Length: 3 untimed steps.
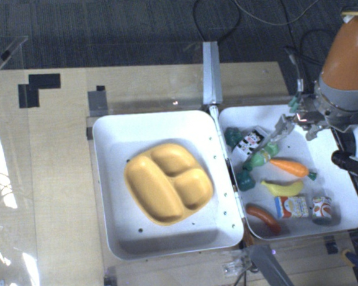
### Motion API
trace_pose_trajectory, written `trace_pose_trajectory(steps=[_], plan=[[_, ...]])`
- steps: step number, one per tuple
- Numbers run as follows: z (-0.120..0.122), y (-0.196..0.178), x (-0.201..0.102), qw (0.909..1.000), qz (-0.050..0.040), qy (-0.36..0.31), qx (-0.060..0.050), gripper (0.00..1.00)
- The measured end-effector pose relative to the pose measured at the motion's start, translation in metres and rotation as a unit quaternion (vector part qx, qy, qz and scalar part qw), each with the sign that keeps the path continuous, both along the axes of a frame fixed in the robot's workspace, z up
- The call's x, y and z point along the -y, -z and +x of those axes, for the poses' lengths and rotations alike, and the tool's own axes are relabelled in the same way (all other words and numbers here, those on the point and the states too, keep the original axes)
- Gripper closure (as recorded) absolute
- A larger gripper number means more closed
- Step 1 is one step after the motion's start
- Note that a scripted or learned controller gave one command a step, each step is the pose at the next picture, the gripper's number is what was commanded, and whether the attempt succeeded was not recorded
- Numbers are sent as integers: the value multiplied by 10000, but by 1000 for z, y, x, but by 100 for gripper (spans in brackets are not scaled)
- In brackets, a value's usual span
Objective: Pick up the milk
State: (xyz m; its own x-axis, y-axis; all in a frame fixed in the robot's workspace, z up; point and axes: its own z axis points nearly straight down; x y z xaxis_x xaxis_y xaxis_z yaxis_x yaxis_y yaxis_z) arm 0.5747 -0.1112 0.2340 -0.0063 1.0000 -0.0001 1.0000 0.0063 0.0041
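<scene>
The arm [346, 62] is cut off by the right edge; the small can's [322, 209] label is unreadable.

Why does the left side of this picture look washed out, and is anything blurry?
In the camera view, pale streaks of glare lie over the bench, as if from a clear sheet reflecting light; the left bin is bright white, with soft shadow around the yellow bread; the orange band of the arm is soft and out of focus, and the milk label is too small to read.
</scene>
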Motion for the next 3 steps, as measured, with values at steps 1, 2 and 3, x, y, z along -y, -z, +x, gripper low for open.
trace_pose_trajectory(steps=[1,2,3], plan=[[66,84,-19,9999,-2,-162,0,0],[69,127,-21,9929,-9,-1190,29,0],[51,145,-20,9789,-15,-2042,31,0]])
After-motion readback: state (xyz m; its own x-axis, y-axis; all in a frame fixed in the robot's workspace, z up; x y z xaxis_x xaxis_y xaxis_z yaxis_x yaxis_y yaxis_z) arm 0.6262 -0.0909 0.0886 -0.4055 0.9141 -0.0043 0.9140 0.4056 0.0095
